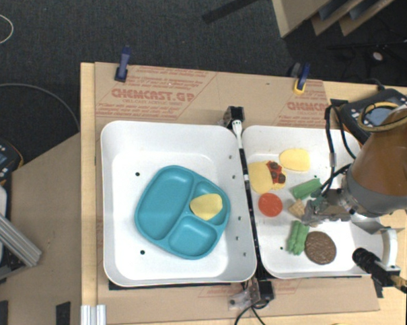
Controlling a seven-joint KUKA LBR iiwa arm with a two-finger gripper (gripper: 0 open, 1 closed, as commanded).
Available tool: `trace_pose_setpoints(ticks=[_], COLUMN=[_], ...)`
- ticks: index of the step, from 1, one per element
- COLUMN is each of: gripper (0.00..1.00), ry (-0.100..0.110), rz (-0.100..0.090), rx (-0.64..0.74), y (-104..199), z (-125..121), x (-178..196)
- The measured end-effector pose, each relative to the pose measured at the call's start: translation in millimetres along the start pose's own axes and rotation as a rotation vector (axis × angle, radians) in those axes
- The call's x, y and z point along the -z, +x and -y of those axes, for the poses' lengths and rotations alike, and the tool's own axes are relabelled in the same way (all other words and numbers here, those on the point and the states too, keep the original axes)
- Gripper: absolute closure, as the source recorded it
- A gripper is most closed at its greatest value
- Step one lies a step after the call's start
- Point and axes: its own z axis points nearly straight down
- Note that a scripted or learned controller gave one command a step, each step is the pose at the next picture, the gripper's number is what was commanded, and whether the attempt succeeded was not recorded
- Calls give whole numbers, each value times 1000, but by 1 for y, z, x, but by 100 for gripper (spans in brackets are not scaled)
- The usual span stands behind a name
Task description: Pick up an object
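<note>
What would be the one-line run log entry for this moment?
gripper: low in right white bin | near: green block, brown round disc | teal divided plate: left bin, holds yellow piece

Bright, even overhead light across both bins (115,188); white plastic near blown out, slight glare on the rims. Soft, short shadow under the blue plate (162,210) on its near side. Dark floor at far left underexposed, little detail. Mild softness overall; arm (385,166) at right blurred and grainy. Faint barrel bend along the bench edges (84,187)
</note>
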Motion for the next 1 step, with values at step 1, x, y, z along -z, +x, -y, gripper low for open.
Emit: trace_pose_setpoints(ticks=[1], gripper=[100], ry=[-1], rz=[-3], rx=[7], y=[62], z=[-1], x=[59])
